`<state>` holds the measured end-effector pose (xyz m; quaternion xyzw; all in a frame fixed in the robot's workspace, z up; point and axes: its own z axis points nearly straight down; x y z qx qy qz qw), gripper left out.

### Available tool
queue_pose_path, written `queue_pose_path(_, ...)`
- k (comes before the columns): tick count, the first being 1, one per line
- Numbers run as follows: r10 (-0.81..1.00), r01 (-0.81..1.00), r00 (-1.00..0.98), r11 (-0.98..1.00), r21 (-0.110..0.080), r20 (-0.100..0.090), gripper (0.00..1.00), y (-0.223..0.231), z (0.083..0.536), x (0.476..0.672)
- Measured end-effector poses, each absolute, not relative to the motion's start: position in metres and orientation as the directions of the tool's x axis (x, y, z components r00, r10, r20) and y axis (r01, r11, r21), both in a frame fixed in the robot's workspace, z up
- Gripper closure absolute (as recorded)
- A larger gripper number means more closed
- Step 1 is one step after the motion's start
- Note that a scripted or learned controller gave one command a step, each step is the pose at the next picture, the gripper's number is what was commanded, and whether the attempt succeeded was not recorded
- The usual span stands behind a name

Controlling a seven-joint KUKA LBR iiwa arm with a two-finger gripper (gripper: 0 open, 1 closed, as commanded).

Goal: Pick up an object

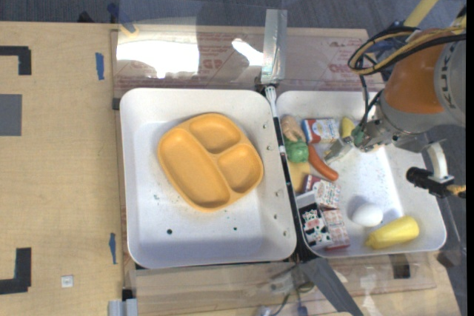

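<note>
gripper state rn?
Gripper: cannot be told at this size. It sits low in the right bin, beside the carrot.

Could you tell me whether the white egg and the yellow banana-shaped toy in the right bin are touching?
Apart. The camera view shows a strip of bare bin floor between the white egg and the yellow banana-shaped toy lying just beyond it.

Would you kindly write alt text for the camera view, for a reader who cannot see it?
A grey robot arm reaches from the right, its gripper low over the right bin of small toy foods. The left bin holds an orange divided plate.
</note>
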<state>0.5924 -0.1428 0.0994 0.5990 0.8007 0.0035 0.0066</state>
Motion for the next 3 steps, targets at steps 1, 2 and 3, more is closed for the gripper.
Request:
queue_pose_path(1, 0.982, 0.982, -0.188, 0.188, 0.006, -0.003, 0.0, -0.111, 0.087, 0.621)
queue_pose_path(2, 0.982, 0.982, -0.189, 0.189, 0.013, -0.005, 1.0, -0.111, 0.1, 0.623)
queue_pose_path(3, 0.983, 0.982, -0.186, 0.186, 0.011, 0.0, 1.0, -0.035, 0.234, 0.587)
